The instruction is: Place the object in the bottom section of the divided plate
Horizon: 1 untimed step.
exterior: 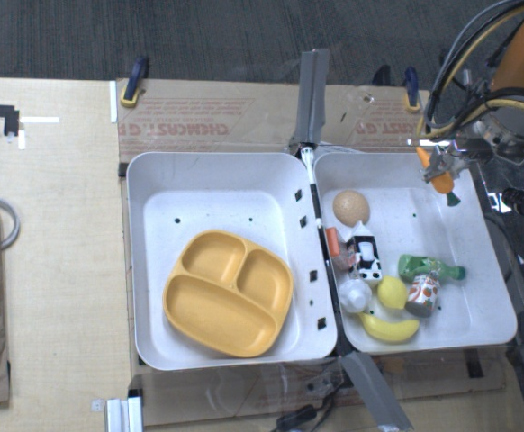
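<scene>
1. Banana lying at near edge of right bin, lemon and can just behind.
2. Divided plate sitting in left bin, all 3 sections bare.
3. Egg-like ball resting farther back.
4. Tool hovering over right bin's far corner, an orange piece showing at it; grip state unclear, cannot tell.

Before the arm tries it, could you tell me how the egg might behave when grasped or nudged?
The egg looks smooth and rounded, so it may slip from a pinch. It lies apart from the other things on the flat bin floor, so a nudge would probably roll it.
</scene>
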Each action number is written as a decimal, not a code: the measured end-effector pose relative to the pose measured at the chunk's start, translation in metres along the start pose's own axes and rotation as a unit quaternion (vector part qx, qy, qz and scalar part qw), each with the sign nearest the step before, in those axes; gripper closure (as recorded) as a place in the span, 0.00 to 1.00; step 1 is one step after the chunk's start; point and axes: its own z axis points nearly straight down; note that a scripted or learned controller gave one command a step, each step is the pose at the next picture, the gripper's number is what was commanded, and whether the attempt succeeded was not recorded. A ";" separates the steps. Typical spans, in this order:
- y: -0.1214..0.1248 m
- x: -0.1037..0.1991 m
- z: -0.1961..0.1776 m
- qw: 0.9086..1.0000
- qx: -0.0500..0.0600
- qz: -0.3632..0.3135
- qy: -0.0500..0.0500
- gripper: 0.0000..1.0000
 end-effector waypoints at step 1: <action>-0.027 0.091 0.093 0.998 0.000 -0.061 0.001 1.00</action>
